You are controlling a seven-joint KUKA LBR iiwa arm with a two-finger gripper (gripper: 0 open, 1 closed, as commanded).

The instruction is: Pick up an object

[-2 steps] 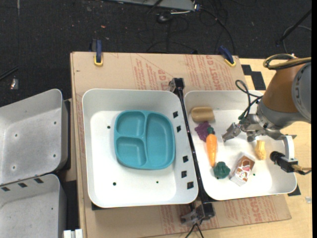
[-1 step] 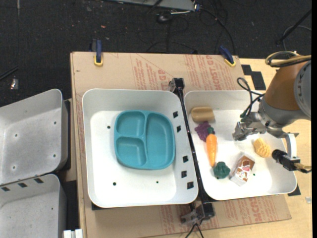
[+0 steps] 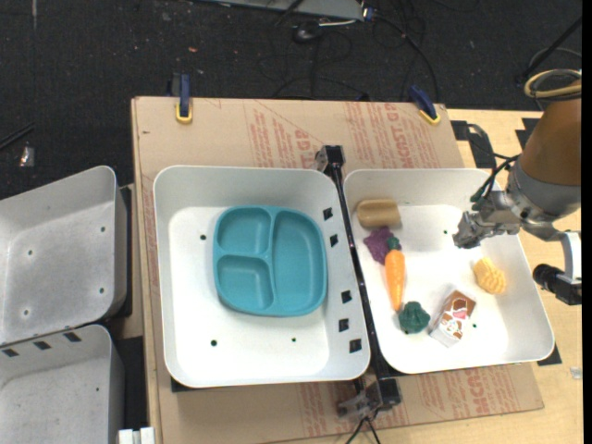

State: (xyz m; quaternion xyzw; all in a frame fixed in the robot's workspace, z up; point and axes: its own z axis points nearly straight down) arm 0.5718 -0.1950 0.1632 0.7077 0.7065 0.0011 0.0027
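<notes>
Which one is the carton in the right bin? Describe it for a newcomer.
Find the right bin, the one crowded with toy food. Near its front edge lies a small carton, right of the green broccoli and below the yellow corn. It is the sole boxy, printed item, white and brown.

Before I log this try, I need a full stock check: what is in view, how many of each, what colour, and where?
bins: 2, white, side by side on the board
board: 1, brown, under the bins
clamps: 2, blue and yellow, board's far edge
tray: 1, teal, three compartments, left bin
bread roll: 1, tan, right bin, far left
grapes: 1, purple, below the roll
carrot: 1, orange, right bin, left side
broccoli: 1, green, near the carrot's tip
carton: 1, white and brown, right bin, near edge
corn: 1, yellow, right bin, right side
arm: 1, grey and orange, from the right
gripper: 1, grey, over the right bin
</notes>
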